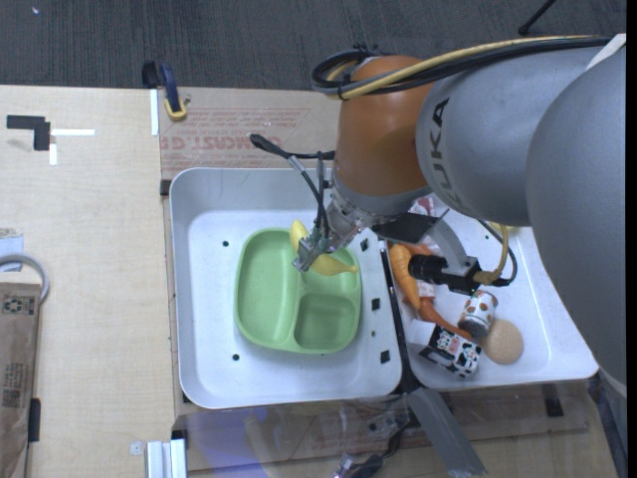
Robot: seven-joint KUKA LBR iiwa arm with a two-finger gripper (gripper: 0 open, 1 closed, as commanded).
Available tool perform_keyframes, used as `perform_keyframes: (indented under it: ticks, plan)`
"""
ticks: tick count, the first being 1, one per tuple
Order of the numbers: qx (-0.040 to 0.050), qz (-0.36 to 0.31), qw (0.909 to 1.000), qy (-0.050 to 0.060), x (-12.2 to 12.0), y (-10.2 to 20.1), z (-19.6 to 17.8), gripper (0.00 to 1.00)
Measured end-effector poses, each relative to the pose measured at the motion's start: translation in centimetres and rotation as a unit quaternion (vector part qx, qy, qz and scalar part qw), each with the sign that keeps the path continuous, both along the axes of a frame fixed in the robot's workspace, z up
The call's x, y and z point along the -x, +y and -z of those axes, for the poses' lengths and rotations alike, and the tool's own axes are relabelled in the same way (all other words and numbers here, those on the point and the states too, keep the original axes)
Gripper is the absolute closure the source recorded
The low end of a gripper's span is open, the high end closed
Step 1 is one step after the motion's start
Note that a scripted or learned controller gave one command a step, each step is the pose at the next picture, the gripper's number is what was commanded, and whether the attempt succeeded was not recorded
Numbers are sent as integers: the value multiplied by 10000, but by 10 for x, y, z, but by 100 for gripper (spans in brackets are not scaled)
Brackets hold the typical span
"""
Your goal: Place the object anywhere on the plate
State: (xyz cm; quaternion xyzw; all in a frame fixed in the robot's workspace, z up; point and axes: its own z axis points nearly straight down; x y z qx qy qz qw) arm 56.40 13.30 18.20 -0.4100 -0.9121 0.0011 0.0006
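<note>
The arm [498, 118] enters from the right and crosses above the right bin [557, 361]. Its orange band sits over the divide between the two bins, and the wrist points down and to the left into the left bin [199, 297].

The gripper [315, 255] hangs over the upper right part of the green plate [269, 287], near the rib that separates the plate's compartments. Whether the gripper is spread or pressed together cannot be determined; the tips are small and dark against the plate.

A yellow object [338, 263] lies at the upper right of the plate, directly beside the gripper tips. One end of it shows above the tips and the rest to their right. Whether it rests on the plate or is pinched cannot be determined.

The plate lies in the middle of the left bin. Bare white floor surrounds it on the left, top and bottom sides. The widest open strip is on the left. The plate's right rim lies near the bin's right wall.

The right bin contains an orange carrot-like item [406, 272], a small can [479, 313], a tan egg-shaped item [505, 344] and a black-and-white item [450, 351]. These lie close together near the bin's lower left.
</note>
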Motion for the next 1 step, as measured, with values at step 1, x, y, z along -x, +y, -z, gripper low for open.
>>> perform_keyframes:
  ticks: [1]
  plan:
    - [-2,-779,9970,8,29,2,-3,100]
